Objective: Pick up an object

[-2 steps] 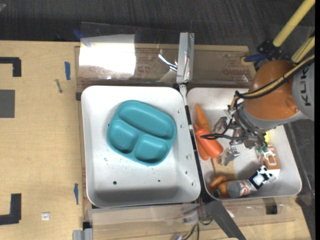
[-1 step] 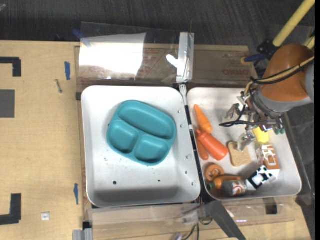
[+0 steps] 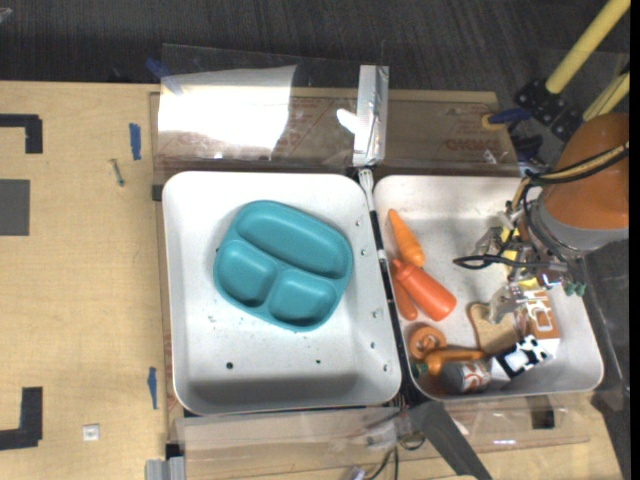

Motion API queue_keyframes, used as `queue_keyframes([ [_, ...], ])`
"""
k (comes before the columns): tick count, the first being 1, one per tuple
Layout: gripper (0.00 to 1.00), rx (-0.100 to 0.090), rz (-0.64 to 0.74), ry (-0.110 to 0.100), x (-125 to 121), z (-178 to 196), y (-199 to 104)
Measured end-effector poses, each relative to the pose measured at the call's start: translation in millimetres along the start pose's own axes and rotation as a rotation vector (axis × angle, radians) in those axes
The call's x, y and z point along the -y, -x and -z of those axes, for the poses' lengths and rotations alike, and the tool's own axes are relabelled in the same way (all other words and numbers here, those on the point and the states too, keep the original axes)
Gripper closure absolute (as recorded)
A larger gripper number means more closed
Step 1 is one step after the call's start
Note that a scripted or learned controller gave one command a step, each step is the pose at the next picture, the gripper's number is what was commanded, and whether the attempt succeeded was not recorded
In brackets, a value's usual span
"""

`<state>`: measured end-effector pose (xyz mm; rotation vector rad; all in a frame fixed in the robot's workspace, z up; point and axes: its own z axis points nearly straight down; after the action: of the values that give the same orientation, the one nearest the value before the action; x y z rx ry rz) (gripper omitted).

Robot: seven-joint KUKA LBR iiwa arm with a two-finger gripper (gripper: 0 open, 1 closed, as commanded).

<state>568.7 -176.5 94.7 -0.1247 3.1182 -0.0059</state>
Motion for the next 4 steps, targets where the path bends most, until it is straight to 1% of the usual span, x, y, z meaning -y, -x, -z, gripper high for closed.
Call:
queue_keyframes([
  [1,0.0,0.011,-0.207,-0.005,-9,2,-66],
  [2,0.0,-0.003,-0.245,-0.002,-16,0,-18],
  [3,1.0,0.002,-0.243,-0.003,-17,11,-16],
  [4,1.0,-0.006,-0.356,0.001,-33,110,51],
])
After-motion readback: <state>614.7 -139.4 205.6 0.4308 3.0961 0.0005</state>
